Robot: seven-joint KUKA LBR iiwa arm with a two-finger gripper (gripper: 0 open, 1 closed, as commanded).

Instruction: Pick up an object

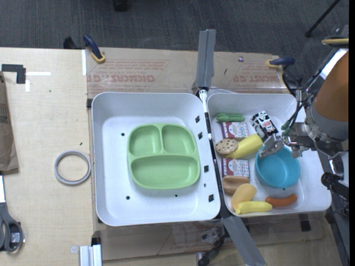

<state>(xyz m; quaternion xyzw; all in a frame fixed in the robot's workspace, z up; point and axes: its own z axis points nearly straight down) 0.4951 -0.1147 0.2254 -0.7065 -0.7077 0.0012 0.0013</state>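
Note:
My gripper [273, 147] hangs low in the right bin [310, 101], just over the upper left rim of a blue bowl [279, 172]. Close to its left lies a yellow corn-like piece [247, 146], and a black and white carton [264, 124] lies just above it. Nothing is visibly held. Also in this bin are a cookie [226, 146], a green pod [229, 117], a red and white box [237, 129], a bun [235, 182], a yellow pear shape [244, 193], a banana [253, 207] and an orange sausage [281, 200].
The left bin [105, 165] holds a green divided plate [163, 155]. A grey ring [72, 167] lies on the bench to the left. The arm's orange band [336, 90] and wrist stand over the right bin's right wall.

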